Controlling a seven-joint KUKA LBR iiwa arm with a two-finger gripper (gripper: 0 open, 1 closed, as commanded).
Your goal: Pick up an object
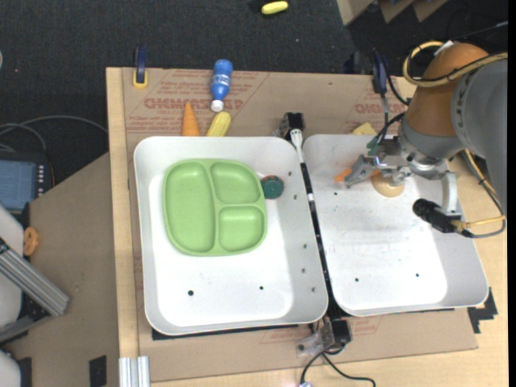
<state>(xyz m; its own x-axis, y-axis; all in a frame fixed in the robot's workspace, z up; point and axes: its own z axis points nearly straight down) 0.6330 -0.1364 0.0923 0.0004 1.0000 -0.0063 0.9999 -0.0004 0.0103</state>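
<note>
My gripper (385, 168) hangs low over the far part of the right bin (403, 280), under the orange-banded wrist. A tan round object (392, 187) lies in the bin directly at the gripper's near side, partly hidden by it. A small orange piece (344, 172) lies just left of the gripper. Whether either one is touched, I cannot tell. In the left bin (226, 297) lies a green divided plate (214, 206), with a small dark teal round object (273, 187) beside its right edge.
Behind the left bin, on the cardboard, lie a blue and white bottle (220, 83), an orange carrot (189, 121) and a yellow corn piece (219, 123). A black cable and plug (435, 214) hang off the arm over the right bin. A black clip (293, 124) sits between the bins' far corners.
</note>
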